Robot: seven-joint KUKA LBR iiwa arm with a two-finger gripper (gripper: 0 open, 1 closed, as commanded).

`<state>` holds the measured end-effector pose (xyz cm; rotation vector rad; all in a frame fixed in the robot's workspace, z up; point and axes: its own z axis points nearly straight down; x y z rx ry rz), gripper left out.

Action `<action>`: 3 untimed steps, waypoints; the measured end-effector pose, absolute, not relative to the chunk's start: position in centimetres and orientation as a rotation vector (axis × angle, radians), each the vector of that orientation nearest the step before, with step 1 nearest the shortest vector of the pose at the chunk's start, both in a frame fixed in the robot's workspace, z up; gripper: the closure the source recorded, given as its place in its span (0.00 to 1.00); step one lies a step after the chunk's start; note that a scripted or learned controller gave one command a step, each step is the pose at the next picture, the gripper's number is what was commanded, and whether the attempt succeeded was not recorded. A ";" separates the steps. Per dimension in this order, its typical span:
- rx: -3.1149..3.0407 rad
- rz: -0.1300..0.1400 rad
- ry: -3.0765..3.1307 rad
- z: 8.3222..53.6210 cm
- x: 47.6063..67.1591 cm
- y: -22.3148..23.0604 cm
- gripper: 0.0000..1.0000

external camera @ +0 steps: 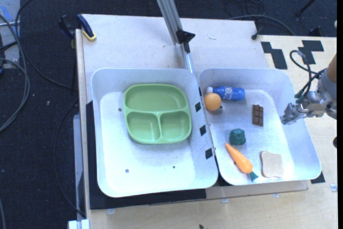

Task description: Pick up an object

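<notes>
One blue-labelled bottle [227, 94], writing unreadable, orange ball [213, 102] touching

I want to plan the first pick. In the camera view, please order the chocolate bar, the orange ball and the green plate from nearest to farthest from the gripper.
From the gripper at the right bin's right edge:
1. chocolate bar, right bin, just left of it.
2. orange ball, right bin's left side.
3. green plate, left bin.

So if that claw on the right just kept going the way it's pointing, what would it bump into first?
Probably the chocolate bar. The gripper sits at the right bin's right rim, aimed leftward across it; its height is unclear, so it might pass above.
</notes>
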<state>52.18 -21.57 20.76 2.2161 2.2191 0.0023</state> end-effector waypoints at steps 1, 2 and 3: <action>2.216 0.002 2.220 24.1 52.3 -21.6 1.00; 2.217 -0.001 2.227 23.3 51.4 -16.4 1.00; 2.215 0.000 2.230 22.2 51.3 -11.1 1.00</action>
